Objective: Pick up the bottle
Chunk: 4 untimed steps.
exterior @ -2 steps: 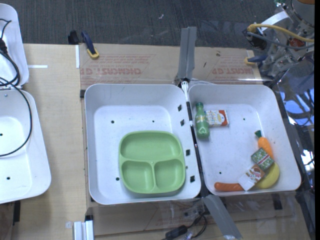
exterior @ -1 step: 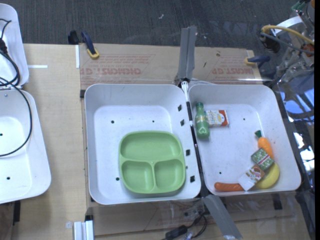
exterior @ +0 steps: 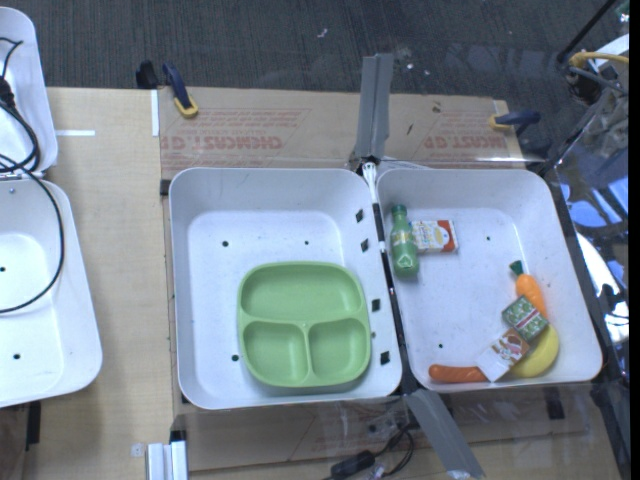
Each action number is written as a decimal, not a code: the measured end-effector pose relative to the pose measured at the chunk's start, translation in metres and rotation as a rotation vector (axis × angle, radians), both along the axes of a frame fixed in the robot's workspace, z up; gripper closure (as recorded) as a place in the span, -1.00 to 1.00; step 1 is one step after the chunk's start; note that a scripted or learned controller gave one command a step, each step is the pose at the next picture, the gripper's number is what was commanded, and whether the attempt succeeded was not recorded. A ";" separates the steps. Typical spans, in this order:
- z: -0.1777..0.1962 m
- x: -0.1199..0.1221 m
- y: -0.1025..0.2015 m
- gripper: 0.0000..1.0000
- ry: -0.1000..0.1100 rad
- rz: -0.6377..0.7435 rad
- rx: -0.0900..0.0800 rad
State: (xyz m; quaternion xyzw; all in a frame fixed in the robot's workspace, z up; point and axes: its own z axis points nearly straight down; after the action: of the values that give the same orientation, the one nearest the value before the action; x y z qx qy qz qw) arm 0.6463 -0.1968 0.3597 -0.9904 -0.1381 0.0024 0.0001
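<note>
Approach matters most: we judge the fingers should descend over the green bottle (exterior: 403, 240) across its width, clear of the divider wall it lies beside in the right bin (exterior: 560, 268). How far the fingers are open we cannot tell. The left bin (exterior: 200, 268) holds a green divided plate (exterior: 303, 323). Sharing the right bin are a small carton (exterior: 434, 236) touching the bottle, a banana (exterior: 540, 356) and a carrot (exterior: 529, 288).

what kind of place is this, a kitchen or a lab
Most likely a robot lab bench, not a kitchen: two white bins clamped on cardboard, toy food such as a plastic carrot and green bottle, and loose cables.
</note>
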 end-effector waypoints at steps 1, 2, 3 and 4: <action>0.005 0.001 -0.025 1.00 0.000 -0.072 0.000; 0.011 0.008 -0.021 1.00 -0.001 -0.072 0.000; 0.016 -0.036 -0.026 1.00 0.001 -0.078 0.001; 0.011 0.004 -0.025 1.00 0.000 -0.070 0.000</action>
State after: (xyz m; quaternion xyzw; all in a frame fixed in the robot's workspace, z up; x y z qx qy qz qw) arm 0.6499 -0.2217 0.3711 -0.9946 -0.1033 0.0024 0.0003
